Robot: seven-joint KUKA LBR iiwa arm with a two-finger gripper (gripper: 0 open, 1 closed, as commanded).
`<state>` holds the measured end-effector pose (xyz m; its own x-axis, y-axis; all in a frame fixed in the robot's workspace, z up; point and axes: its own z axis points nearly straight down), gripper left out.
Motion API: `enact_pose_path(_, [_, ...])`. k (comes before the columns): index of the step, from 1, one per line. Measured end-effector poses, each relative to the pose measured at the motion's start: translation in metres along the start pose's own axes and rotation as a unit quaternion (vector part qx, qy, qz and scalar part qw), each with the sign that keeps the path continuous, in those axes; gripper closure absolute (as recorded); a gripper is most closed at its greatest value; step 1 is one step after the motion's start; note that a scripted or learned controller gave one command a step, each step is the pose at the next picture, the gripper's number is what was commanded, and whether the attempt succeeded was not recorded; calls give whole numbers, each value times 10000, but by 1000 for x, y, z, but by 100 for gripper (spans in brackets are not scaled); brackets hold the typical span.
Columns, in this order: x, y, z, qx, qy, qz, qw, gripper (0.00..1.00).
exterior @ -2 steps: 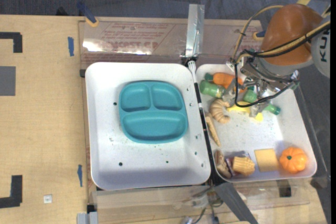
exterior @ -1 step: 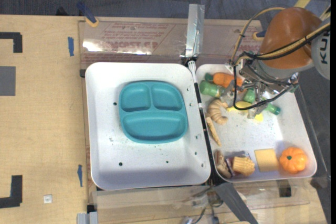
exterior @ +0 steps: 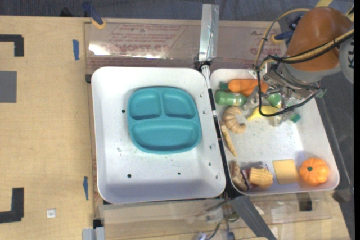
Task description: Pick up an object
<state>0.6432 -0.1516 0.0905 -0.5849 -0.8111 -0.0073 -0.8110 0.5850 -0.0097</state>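
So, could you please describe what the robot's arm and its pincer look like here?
The arm has a rounded orange band above a grey wrist, with black and yellow cables looping around it. The pincer below is a dark metal assembly tangled in wires; finer detail is unclear.

Even overhead light, bright; glare on the clear plastic sheet (exterior: 143, 36) behind the bins, soft shadows, slightly grainy, arm (exterior: 318, 36) blurred.

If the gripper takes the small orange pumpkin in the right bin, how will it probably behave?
The pumpkin looks round and smooth, so it may roll or slip when pushed. It seems to be a toy, probably light. It lies in the right bin corner, which may hinder access.
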Motion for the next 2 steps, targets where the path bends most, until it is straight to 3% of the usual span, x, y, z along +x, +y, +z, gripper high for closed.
enact_pose_path(1, [22, 55, 1, -11, 2, 204, 9998, 0])
enact_pose_path(2, [16, 52, -13, 42, -54, 196, 9998, 100])
